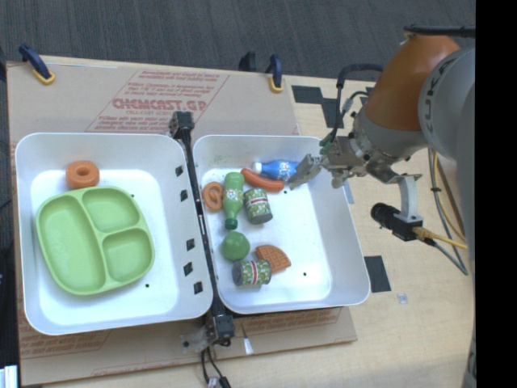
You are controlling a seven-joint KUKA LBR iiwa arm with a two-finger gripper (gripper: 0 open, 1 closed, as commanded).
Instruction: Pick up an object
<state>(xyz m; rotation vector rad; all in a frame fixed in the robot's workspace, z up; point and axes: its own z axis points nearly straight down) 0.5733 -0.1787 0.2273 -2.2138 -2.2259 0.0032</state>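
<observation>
Just right of the blue bottle [277, 169] in the right bin [343, 241], my gripper [303, 172] hangs, grip unreadable; I'd centre over the bottle, descend straight, avoiding the orange carrot [262, 182].

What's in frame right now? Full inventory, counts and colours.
bins: 2, white, side by side on the bench
divided plate: 1, light green, left bin
ring: 1, orange, left bin, above the plate
blue bottle: 1, blue and white, right bin, top
hot dog: 1, orange-red, below the blue bottle
green bottle: 1, right bin, left side
pretzel: 1, orange, left of the green bottle
cans: 2, green labels, right bin, centre and lower
green ball: 1, right bin
waffle: 1, brown, beside the lower can
clamps: 2, blue and yellow, top board edge
arm: 1, grey and orange, right
hand: 1, over the right bin's top right
</observation>
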